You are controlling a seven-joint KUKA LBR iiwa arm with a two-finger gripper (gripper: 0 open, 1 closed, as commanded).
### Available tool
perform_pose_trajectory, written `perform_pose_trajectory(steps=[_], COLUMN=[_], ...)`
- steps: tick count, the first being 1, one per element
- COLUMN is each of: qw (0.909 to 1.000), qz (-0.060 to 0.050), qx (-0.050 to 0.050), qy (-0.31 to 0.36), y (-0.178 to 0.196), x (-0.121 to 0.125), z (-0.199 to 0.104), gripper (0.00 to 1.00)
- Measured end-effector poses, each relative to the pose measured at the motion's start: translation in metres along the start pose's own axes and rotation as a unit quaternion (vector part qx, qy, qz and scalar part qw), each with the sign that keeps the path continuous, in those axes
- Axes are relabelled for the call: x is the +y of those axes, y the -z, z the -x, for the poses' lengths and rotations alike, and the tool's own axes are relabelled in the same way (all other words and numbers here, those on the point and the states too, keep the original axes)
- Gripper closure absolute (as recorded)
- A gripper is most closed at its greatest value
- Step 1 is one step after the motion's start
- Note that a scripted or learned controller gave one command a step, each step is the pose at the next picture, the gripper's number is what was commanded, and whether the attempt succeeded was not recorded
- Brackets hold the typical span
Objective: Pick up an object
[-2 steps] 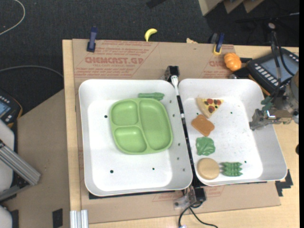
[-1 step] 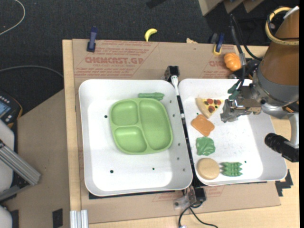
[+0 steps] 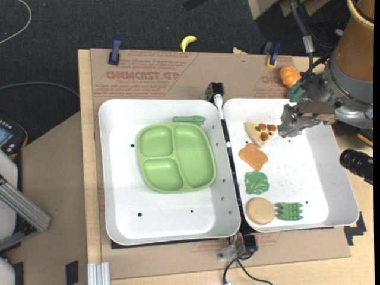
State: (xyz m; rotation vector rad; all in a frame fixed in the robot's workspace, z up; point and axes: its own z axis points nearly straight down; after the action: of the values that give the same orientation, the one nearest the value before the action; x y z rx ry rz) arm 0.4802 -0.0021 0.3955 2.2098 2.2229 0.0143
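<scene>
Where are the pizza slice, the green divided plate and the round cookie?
pizza slice (image 3: 260,132), camera view, its middle.
green divided plate (image 3: 176,157), camera view, the central ridge.
round cookie (image 3: 260,211), camera view, its top face.

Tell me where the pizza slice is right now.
The pizza slice lies in the right bin, near its upper left corner, just left of the gripper and above the orange piece.
</scene>
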Motion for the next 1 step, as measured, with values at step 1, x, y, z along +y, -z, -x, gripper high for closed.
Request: perform_pose_trajectory(steps=[1], qw=[0.9999], qz=[-0.011], qx=[0.000], qy=[0.002], y=[-0.0962], x=[-0.0030], z=[-0.0882], gripper=[1.00])
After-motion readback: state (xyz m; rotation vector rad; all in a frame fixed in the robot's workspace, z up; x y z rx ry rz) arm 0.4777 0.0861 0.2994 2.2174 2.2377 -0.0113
